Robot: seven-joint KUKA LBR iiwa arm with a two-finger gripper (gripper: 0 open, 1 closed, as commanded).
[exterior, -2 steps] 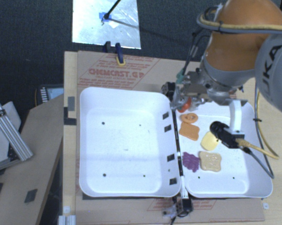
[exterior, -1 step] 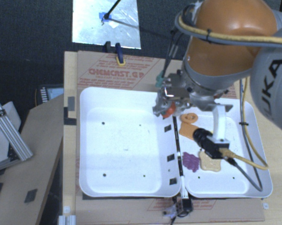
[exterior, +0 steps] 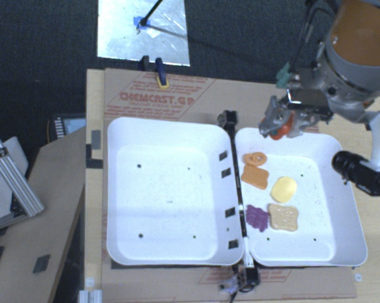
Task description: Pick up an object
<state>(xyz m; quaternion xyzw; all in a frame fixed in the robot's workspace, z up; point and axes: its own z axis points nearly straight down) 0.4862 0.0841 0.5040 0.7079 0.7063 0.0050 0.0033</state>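
- While the grey two-finger gripper (exterior: 280, 125) hangs over the far rim of the right-hand shallow white bin (exterior: 347, 214), a small red-orange object (exterior: 281, 130) shows between its fingers, so it appears to be gripping that piece, lifted clear of the bin floor; the shape of the piece is too small to tell.
- Item, held: the red-orange object, at the fingertips, apart from the group of pieces lying below and nearer the camera.
- Item: orange ring-shaped flat piece (exterior: 255, 159), nearest the gripper, just below and slightly left of it, flat on the bin floor.
- Item: orange-brown slab-shaped piece (exterior: 255, 177), directly beyond the ring from the gripper, almost touching it.
- Item: pale yellow rounded piece (exterior: 284, 189), below the gripper, just right of the slab.
- Item: purple lumpy piece (exterior: 257, 218), farthest from the gripper, near the divider between the bins.
- Item: tan bread-slice-shaped piece (exterior: 283, 217), beside the purple one and touching or nearly touching it.
- Item: left-hand shallow white bin (exterior: 120, 176), well to the gripper's left.
- Progress, as judged: the grasp looks made and the lift begun. What is left is to raise the piece fully clear and keep it secure; the hold looks slight, at the fingertips only, so a slip is possible.
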